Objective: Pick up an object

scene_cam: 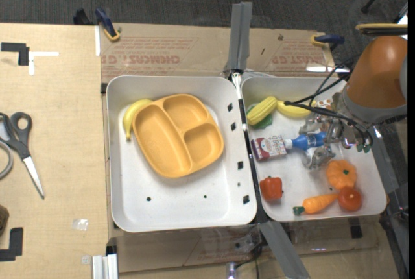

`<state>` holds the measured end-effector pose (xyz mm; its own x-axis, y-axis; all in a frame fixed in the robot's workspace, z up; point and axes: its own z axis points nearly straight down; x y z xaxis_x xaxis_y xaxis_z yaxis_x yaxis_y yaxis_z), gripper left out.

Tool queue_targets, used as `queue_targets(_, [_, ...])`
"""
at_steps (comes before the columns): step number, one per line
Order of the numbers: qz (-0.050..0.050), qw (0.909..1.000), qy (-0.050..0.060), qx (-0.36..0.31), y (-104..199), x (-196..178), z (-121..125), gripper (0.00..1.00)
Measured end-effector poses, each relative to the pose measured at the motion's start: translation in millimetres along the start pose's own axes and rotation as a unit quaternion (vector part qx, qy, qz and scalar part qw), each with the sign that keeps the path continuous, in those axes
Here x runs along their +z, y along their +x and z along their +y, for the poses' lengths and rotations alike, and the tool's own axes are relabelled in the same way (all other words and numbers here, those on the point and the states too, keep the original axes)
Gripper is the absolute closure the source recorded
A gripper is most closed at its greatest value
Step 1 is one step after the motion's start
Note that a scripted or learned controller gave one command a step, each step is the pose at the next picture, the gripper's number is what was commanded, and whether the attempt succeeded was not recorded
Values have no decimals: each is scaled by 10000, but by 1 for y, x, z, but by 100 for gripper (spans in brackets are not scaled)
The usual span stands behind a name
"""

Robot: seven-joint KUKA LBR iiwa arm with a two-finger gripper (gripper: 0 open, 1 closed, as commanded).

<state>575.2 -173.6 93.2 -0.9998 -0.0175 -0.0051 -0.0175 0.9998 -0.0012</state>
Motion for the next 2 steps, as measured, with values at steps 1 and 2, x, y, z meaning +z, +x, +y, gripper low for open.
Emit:
queue_targets(1, [-1, 10000, -3, 20, -19, 0, 37, 0])
queue_targets(2, [-3, 9999, -4, 105, -42, 0, 70, 0])
